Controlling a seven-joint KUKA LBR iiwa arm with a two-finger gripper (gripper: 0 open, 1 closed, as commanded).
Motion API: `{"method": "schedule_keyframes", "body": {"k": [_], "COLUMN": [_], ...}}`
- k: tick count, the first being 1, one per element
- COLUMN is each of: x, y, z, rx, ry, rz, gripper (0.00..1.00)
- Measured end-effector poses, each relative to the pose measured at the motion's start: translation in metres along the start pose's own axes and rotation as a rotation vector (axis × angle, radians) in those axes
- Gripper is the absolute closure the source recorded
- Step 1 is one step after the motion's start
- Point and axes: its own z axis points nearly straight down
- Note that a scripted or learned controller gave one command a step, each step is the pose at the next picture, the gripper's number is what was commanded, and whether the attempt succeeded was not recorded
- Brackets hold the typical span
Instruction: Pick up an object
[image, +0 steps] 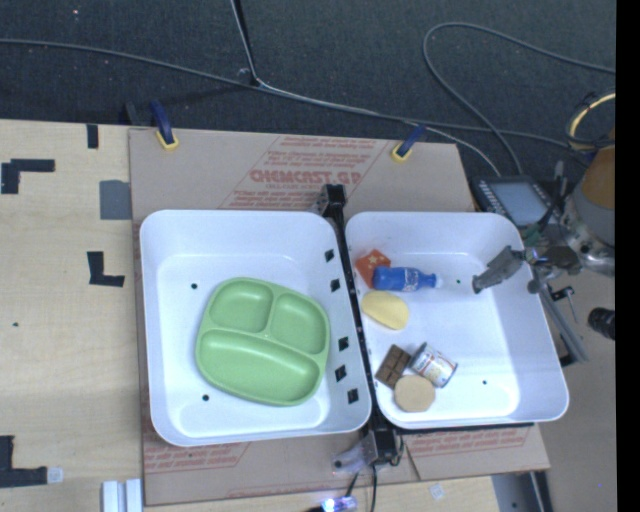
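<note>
Items for picking, all lying in the right bin (500, 405) and none lifted: you are looking at a blue bottle (404, 279) lying on its side near the bin's left wall, its pale cap end pointing right; an orange-red packet (371, 264) is touching it at the upper left; a yellow rounded piece (386, 310) is sitting just below the bottle; further toward the front, a brown block (392, 366), a small tin (436, 367) lying tilted, and a tan disc (414, 394) are clustering together, touching or nearly so.

Gripper (492, 273): it is hanging over the right bin's right side, near the upper right corner, well apart from the bottle; you are seeing one dark finger slanting down to the left, so whether it is spread or closed is something you cannot tell; nothing is showing between its fingers.

Left bin (165, 300): it is holding a green divided tray (263, 341), tilted in plan, with three compartments.

Surface: both bins are resting side by side on a brown cardboard sheet (300, 175) with red print, clipped at its back edge by two blue-and-yellow clamps (162, 129); the sheet is lying on a pale wooden bench (60, 350) bearing black tape marks; behind it, dark carpet (350, 60) is running across the top, with thin cables (300, 95) trailing over it.
</note>
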Motion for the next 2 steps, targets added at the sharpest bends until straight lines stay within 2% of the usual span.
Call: {"method": "schedule_keyframes", "body": {"k": [1, 2], "x": [0.001, -0.009], "y": [0.002, 0.004], "z": [-0.007, 0.049], "rx": [-0.012, -0.007], "ry": [-0.003, -0.002], "rz": [-0.004, -0.003], "gripper": [0.00, 0.00]}}
